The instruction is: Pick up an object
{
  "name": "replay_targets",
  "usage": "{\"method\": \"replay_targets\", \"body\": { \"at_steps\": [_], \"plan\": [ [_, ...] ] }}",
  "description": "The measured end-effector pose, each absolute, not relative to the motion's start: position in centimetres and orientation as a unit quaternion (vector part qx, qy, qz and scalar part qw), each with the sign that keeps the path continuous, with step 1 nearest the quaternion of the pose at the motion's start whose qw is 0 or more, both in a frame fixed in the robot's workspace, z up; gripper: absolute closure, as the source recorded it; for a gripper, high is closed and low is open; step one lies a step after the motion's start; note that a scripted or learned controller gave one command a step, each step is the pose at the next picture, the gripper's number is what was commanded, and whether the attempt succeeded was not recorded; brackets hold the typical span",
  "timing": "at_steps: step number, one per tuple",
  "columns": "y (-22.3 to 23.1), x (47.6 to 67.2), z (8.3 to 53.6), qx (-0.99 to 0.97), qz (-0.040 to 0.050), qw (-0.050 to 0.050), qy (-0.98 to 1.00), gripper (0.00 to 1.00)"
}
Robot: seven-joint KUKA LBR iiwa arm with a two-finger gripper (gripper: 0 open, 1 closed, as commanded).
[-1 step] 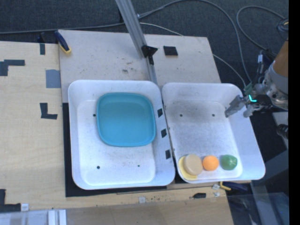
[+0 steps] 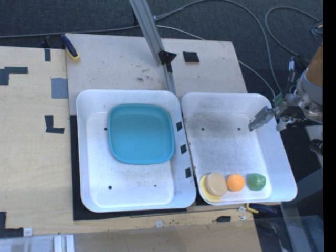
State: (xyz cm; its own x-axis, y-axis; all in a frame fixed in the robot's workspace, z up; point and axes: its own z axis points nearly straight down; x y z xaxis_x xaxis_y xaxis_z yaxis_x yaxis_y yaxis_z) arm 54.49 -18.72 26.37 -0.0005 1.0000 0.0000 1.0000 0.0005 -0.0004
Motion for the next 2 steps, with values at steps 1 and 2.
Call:
{"method": "replay_targets", "body": {
  "at_steps": [1,2],
  "plan": [
    [-18.7,54.5,20.1,-0.707,0.0013,0.002,-0.707,0.00],
    [-18.1,54.4,15.7,-0.707,0.0012,0.002,-0.707,0.00]
  ]
}}
